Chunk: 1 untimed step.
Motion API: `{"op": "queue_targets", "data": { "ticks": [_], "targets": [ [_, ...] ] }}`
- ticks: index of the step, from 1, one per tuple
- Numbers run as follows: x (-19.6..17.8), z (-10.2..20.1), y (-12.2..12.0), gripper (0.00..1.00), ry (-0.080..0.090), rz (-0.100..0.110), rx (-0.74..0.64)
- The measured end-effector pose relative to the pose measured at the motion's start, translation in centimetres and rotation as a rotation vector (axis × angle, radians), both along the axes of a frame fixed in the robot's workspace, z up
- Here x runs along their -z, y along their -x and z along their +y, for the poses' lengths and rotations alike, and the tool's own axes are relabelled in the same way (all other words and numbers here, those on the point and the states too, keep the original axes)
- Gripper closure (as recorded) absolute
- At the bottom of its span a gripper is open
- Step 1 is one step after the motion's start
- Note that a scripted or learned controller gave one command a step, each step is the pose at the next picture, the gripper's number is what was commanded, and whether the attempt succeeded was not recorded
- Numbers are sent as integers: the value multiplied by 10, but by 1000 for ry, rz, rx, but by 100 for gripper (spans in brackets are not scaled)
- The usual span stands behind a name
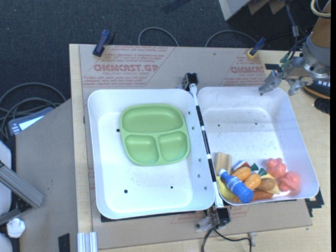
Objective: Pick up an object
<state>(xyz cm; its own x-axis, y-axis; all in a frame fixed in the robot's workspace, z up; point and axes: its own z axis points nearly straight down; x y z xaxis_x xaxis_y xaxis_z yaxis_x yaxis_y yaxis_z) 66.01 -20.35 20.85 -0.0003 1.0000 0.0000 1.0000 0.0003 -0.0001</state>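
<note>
Several small toys lie heaped in the near corner of the right bin [247, 114]. Among them are a blue bottle [237, 187], orange pieces [248, 177], two pink-red lumps [277, 167] and a tan block [221, 161]. My gripper [280, 86] hangs over the far right rim of that bin, well away from the heap. It is open, with nothing between its fingers [266, 84].
The left bin [105, 156] holds a green divided plate [155, 134]. A black clamp [190, 80] joins the bins at the back. Cables loop behind the bench and at its left. A brown board [131, 64] lies under both bins.
</note>
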Motion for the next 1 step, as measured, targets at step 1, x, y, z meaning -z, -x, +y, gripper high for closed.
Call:
{"op": "queue_targets", "data": {
  "ticks": [1],
  "targets": [
    [73,41,64,0,0,1,0]
  ]
}}
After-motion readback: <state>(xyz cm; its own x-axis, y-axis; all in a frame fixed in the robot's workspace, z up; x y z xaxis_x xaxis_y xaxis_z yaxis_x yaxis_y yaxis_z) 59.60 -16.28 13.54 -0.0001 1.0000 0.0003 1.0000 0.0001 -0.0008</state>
